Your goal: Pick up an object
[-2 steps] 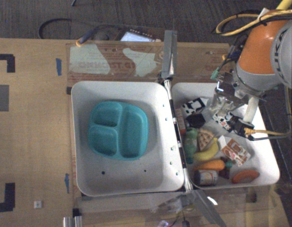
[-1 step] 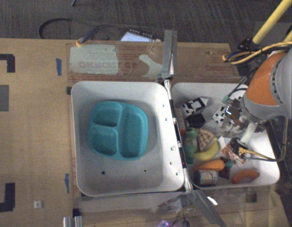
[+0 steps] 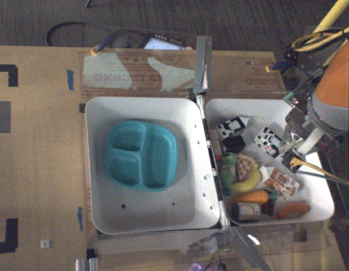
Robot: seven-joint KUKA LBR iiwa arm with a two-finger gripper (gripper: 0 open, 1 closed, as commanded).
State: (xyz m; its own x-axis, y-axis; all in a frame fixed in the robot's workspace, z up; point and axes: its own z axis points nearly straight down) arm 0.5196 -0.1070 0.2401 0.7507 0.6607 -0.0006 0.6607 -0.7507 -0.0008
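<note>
A divided tray (image 3: 142, 155) lies in the left bin (image 3: 98, 208); small items, perhaps food, crowd the right bin (image 3: 324, 199).

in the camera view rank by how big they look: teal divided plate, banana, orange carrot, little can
1. teal divided plate, by far the largest
2. banana
3. orange carrot, close to the banana, so that order is unsure
4. little can, smallest

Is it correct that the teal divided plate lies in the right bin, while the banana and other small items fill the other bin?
Not quite: the camera view shows the teal divided plate in the left bin. The banana and small items lie in the right bin.
</note>
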